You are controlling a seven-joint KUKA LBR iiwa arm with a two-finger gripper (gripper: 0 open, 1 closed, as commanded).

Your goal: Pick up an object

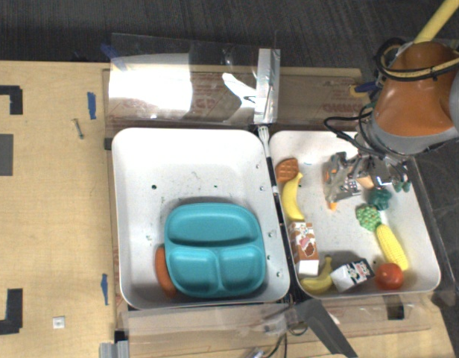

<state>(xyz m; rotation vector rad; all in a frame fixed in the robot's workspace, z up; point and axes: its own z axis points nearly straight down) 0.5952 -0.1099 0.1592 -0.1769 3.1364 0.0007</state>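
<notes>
My gripper (347,179) hangs low over the upper middle of the right bin (427,233), under the arm's orange band (412,99). Something small and orange (332,206) pokes out just below it, but I cannot make out whether it is held. Close by on the right lie a dark green piece (378,198), a light green bumpy vegetable (368,216) and a yellow corn cob (391,246). Along the bin's left side lie a brown bread roll (287,169), a banana (292,198) and a brown carton (305,241).
At the right bin's front lie a small banana (317,280), a black and white carton (352,274) and a red tomato (390,275). The left bin (185,162) holds a teal divided plate (214,248) with an orange item (162,268) half under it.
</notes>
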